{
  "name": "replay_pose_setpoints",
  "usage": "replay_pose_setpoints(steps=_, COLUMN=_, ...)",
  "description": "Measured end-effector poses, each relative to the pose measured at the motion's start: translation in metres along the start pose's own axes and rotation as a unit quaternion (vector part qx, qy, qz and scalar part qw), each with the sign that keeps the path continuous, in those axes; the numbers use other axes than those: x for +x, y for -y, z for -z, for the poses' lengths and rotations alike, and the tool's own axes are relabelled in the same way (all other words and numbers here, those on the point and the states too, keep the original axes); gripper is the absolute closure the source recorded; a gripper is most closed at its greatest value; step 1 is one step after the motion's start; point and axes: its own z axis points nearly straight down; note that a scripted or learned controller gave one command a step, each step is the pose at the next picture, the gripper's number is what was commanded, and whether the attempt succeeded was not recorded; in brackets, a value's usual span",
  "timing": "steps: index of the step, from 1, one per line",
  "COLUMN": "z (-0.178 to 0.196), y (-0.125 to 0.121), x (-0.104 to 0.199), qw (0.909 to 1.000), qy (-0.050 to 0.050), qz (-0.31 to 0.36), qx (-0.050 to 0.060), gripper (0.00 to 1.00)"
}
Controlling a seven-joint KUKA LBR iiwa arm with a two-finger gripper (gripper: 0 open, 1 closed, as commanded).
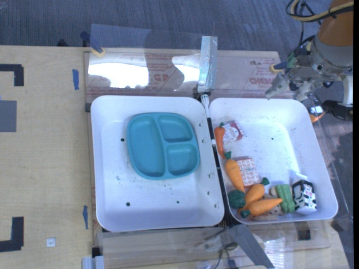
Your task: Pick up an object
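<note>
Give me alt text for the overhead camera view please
Two white bins sit side by side: the left bin holds a teal divided plate, the right bin toy carrots and other small items. The gripper hovers at its far right corner.

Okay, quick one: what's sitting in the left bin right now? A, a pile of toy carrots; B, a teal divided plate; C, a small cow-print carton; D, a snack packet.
B: the teal divided plate lies in the left bin; the carrots are in the right bin.

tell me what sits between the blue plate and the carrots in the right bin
Between the blue plate and the carrots, the camera view shows bare floor of the left bin and the bins' touching rims.
</note>
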Motion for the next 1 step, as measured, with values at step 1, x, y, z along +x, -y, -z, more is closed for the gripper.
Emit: replay_pose_setpoints(steps=1, z=-0.0967, y=0.0065, x=0.0192, qw=0.9789, qy=-0.005, qz=0.204, qx=0.010, gripper=0.00)
